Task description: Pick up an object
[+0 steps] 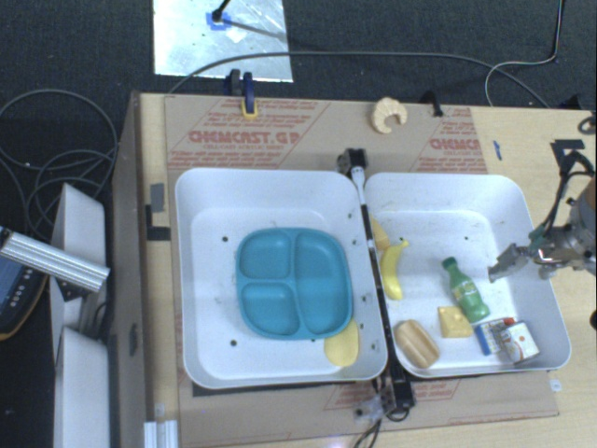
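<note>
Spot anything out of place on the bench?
Yes: a croissant lies on the bench outside both bins, beyond the right bin. A yellow piece sits wedged between the blue plate and the left bin's wall.

Dark carpet floor, cables, shiny metal sheet.

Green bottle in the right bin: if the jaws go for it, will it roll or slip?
The green bottle lies on its side on the right bin, so a nudge would probably roll it. Its smooth rounded body looks slippery; gripping across the middle seems safest. It looks like a small toy, likely light and stiff. The cheese wedge beside it may get bumped.
</note>
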`<state>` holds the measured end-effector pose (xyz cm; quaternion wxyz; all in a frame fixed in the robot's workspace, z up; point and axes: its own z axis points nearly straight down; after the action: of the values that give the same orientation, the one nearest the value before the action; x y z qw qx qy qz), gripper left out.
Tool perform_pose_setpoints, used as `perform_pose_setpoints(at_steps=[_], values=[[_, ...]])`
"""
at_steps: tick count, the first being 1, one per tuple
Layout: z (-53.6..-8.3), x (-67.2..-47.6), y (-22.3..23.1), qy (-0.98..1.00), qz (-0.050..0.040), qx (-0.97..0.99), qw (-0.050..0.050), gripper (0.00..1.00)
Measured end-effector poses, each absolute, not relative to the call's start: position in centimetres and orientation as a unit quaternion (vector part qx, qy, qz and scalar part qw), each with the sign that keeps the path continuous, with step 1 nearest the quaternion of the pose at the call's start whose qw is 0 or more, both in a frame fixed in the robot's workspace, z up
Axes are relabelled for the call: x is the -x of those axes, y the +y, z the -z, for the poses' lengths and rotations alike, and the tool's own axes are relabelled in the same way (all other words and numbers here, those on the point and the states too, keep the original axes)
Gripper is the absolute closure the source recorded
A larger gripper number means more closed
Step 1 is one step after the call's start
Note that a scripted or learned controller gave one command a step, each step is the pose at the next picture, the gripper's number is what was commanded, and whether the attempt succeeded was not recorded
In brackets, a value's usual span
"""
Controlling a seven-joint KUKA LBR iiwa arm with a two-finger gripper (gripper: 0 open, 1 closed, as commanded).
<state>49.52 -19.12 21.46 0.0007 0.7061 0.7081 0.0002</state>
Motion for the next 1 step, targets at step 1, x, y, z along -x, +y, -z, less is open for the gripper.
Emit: perform_pose_setpoints(at_steps=[1], values=[[-12.37, -52.63, -17.16, 0.709, 0.0005, -0.705, -0.002, 0.0]])
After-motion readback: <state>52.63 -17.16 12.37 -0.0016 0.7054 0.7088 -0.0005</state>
